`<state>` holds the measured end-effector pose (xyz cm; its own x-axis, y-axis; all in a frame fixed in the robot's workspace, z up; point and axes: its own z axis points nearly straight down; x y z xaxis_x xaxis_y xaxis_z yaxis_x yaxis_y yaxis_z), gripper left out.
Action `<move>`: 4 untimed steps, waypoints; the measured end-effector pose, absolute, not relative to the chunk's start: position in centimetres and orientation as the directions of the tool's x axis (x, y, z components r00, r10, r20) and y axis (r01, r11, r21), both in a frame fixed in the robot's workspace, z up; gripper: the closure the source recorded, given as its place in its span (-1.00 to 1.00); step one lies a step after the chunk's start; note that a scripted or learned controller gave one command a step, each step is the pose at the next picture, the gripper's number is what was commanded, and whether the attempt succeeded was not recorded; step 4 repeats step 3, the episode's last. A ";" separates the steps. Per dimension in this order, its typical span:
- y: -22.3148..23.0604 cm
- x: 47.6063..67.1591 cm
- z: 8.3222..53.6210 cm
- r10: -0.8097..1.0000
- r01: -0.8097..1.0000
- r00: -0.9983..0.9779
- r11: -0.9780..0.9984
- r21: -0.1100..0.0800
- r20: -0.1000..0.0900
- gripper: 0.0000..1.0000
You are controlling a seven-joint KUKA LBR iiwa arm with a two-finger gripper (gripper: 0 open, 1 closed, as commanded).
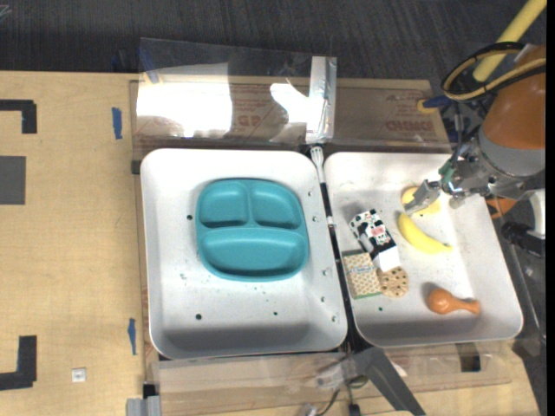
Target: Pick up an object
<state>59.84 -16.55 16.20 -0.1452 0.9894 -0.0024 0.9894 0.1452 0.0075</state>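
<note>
Robot arm (pixel 512 120) reaches into the right bin (pixel 499 267) above a banana (pixel 422 234).

The gripper (pixel 427 195) sits at the banana's upper end, though whether its grip is open or closed cannot be told. Nearby lie a black-and-white carton (pixel 371 229), a cookie (pixel 393 282), a green packet (pixel 361 275) and an orange drumstick (pixel 449 302). A teal divided plate (pixel 252 229) occupies the left bin (pixel 165 258).

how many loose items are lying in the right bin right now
5: a banana under the gripper, a black-and-white carton left of it, a patterned packet, a cookie beside that, an orange drumstick near the front. The arm may hide more.
</note>
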 end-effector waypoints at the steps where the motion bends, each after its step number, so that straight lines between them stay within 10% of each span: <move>1: -16.6 57.7 8.8 0.970 0.970 -0.242 0.242 0.006 -0.002 -1.00; 2: -16.7 57.9 10.0 0.970 0.970 -0.242 0.242 0.013 -0.006 1.00; 4: -8.0 54.0 18.5 1.000 1.000 -0.011 0.011 0.003 0.001 1.00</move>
